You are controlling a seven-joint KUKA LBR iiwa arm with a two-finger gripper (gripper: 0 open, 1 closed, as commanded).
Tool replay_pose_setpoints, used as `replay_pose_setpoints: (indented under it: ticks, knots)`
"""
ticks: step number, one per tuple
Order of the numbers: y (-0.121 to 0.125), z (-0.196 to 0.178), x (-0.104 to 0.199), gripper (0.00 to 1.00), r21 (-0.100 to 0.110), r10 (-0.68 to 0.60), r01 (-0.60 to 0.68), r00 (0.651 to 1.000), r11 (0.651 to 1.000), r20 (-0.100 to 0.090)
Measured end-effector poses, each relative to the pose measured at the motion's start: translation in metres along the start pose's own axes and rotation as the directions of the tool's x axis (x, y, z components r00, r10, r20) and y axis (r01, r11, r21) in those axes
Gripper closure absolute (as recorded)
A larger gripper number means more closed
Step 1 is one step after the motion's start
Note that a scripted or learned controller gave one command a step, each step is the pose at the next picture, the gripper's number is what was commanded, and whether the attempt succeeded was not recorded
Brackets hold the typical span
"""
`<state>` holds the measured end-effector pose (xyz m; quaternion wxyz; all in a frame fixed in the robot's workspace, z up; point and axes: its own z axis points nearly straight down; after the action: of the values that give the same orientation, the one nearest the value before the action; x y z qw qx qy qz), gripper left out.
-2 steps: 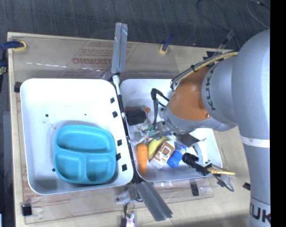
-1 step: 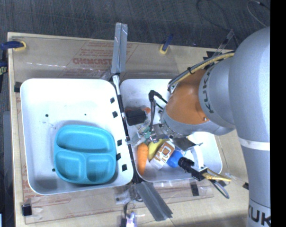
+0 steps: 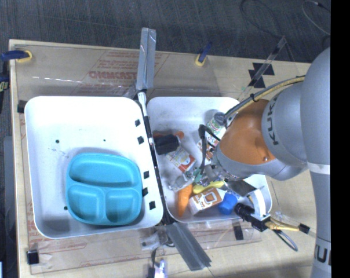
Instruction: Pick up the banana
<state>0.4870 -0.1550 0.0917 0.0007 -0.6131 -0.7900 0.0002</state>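
Two white bins, one blue tray, one banana, one carrot, one carton.

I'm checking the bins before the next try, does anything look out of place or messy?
Nothing looks spilled or broken. The right bin is crowded, its items heaped against the near wall, with the arm low over them. The blue divided tray lies flat in the left bin.

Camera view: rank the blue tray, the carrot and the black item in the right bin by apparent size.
1. Blue tray, by far the largest.
2. Black item and carrot look about alike; the carrot is partly hidden by clutter, so I won't rank them.
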Motion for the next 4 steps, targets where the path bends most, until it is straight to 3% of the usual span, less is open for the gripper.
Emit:
replay_pose_setpoints:
  ticks: [1, 2, 3, 4]
  knots:
    - [-0.011, -0.026, -0.051, 0.0, 0.0, -0.174, 0.174, 0.985, 0.985, 0.001]
    - [-0.024, -0.094, -0.052, 0.0, -0.001, 0.102, -0.102, 0.995, 0.995, 0.001]
    - [0.008, 0.001, -0.058, 0.0, 0.003, 0.058, -0.058, 0.998, 0.998, -0.001]
    - [0.009, -0.008, -0.057, 1.0, 0.005, 0.053, -0.053, 0.999, 0.999, -0.001]
